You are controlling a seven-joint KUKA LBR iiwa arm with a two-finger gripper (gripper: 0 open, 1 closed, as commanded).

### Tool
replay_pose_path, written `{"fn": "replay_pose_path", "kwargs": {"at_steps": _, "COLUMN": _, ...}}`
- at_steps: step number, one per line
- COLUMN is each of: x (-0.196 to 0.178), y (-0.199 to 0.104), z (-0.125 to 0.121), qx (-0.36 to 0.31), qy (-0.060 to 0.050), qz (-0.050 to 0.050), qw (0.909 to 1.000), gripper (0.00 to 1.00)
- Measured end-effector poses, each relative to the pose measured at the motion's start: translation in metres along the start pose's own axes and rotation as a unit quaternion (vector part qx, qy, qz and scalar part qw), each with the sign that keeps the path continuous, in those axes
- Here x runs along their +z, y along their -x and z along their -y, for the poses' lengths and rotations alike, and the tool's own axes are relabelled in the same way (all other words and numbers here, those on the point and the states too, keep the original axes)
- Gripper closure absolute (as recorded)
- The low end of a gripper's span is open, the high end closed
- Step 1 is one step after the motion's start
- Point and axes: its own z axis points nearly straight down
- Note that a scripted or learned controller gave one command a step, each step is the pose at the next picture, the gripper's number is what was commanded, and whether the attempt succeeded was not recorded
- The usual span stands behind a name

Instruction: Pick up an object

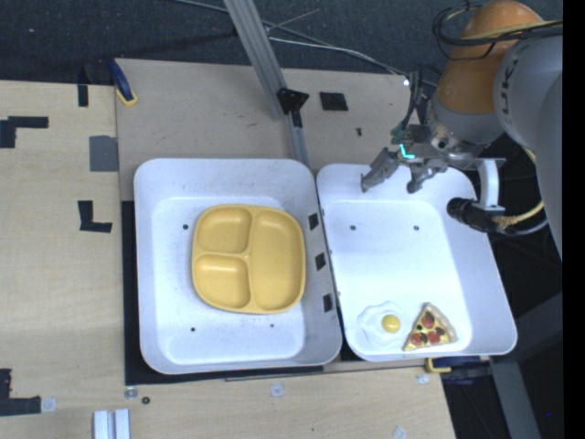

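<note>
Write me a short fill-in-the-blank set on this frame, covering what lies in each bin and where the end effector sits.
1. The yellow three-compartment plastic plate lies in the ____ white bin.
2. The toy fried egg sits beside the toy ____ slice in the right white bin.
3. The end effector, fingers open, hovers over the right bin's ____ edge.

Missing words: left; pizza; far

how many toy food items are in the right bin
2: a fried egg at the near edge of the right bin, and a pizza slice just to its right, close beside it. Nothing appears hidden.
</note>
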Motion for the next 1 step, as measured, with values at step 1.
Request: {"fn": "replay_pose_path", "kwargs": {"at_steps": 1, "x": -0.001, "y": 0.0, "z": -0.0006, "qx": 0.0, "qy": 0.001, "qz": 0.0, "qw": 1.0, "gripper": 0.0}}
